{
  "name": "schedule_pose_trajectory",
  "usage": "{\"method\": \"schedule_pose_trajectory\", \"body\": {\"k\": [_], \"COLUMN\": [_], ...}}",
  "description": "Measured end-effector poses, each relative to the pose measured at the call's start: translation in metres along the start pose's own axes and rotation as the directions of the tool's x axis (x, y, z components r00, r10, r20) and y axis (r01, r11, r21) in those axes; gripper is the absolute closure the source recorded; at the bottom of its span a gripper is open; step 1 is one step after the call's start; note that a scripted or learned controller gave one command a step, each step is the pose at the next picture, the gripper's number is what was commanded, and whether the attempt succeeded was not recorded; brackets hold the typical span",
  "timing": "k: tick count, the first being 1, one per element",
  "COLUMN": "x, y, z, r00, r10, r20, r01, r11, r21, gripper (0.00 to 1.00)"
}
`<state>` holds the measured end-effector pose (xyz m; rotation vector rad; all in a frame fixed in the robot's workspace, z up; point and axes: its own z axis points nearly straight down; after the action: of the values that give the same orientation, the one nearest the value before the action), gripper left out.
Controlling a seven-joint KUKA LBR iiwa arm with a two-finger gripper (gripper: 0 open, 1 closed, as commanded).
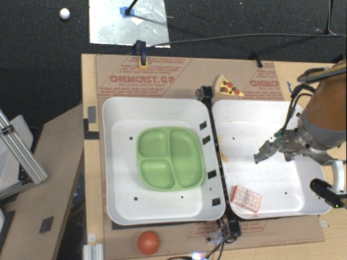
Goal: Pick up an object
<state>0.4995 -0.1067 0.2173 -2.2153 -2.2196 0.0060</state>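
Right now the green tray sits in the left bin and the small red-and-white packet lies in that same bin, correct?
Not quite. The camera view shows the green tray in the left bin, but the packet lies in the right bin, near its front left corner.

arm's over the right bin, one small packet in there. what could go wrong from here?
1. The red-and-white packet lies flat against the right bin's near-left corner, away from the gripper; the walls there may block the fingers.
2. It looks thin, so a grasp could slide over it and come up with nothing.
3. The pizza slice toy and orange ball sit outside the bins, probably unreachable targets.
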Motion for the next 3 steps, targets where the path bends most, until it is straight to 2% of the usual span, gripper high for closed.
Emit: {"method": "schedule_pose_trajectory", "body": {"k": [1,2,3], "x": [0.000,-0.002,-0.010], "y": [0.002,0.006,0.005], "z": [-0.004,0.039,0.097], "r00": [1.000,1.000,1.000], "r10": [-0.002,0.000,0.001], "r20": [0.001,0.001,0.001], "r01": [0.002,0.000,-0.001], "r11": [1.000,1.000,1.000], "r21": [-0.009,-0.004,-0.003], "gripper": [0.00,0.00,0.00]}}
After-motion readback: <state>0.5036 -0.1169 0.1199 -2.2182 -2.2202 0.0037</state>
